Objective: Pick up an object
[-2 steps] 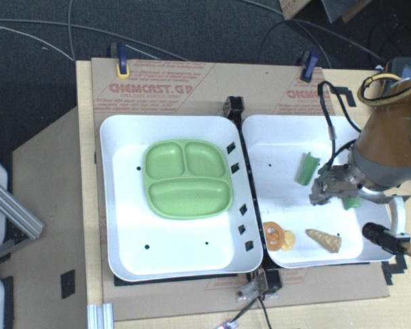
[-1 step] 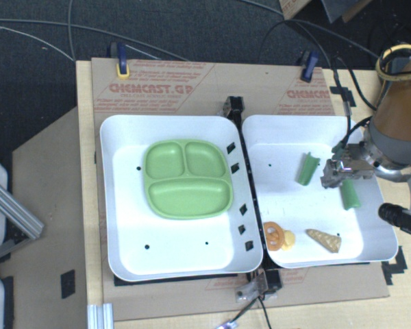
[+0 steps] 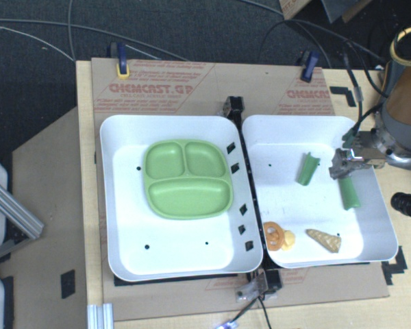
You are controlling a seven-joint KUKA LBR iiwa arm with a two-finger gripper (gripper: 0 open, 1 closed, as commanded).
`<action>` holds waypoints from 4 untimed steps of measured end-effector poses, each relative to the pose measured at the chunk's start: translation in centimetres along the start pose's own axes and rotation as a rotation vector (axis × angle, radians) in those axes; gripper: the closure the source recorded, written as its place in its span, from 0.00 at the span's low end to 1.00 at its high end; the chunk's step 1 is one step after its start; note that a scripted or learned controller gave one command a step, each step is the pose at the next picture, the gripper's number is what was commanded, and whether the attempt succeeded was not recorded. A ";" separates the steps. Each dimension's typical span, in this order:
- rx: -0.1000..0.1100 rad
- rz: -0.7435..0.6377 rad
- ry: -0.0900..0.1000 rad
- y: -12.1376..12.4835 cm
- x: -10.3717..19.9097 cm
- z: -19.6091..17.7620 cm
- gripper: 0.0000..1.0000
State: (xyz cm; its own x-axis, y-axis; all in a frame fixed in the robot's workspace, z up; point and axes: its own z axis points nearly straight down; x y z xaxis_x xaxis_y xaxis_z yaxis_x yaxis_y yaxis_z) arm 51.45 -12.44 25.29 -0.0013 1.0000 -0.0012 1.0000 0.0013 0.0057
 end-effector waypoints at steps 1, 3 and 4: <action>0.003 -0.005 0.003 1.9 5.4 -0.2 1.00; 0.005 -0.004 0.003 7.3 13.6 2.2 1.00; 0.004 -0.006 0.004 8.9 19.2 2.2 1.00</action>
